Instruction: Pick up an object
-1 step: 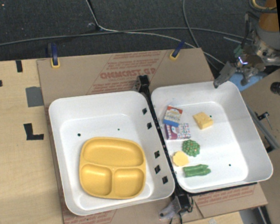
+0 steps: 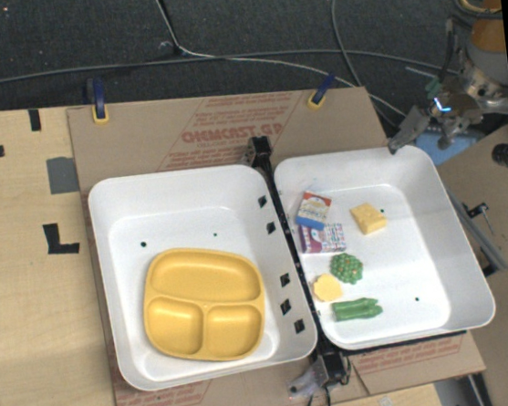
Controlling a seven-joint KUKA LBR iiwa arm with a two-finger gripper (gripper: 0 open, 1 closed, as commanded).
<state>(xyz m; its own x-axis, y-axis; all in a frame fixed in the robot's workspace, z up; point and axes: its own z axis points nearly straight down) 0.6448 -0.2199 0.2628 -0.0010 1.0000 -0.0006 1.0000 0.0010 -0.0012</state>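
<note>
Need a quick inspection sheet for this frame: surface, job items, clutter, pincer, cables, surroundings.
Surface: cardboard sheet on a wooden bench, held by two clips at its far edge; two white bins side by side.
Job's things: right bin holds a yellow wedge, small printed packet, second packet, green broccoli piece, yellow round piece, green pod, all apart from the arm.
Clutter: yellow divided tray in the left bin.
Pincer: above the right bin's far right corner; holds nothing visible.
Cables: black cables across the dark floor behind.
Surroundings: black tape marks on the bench.
</note>
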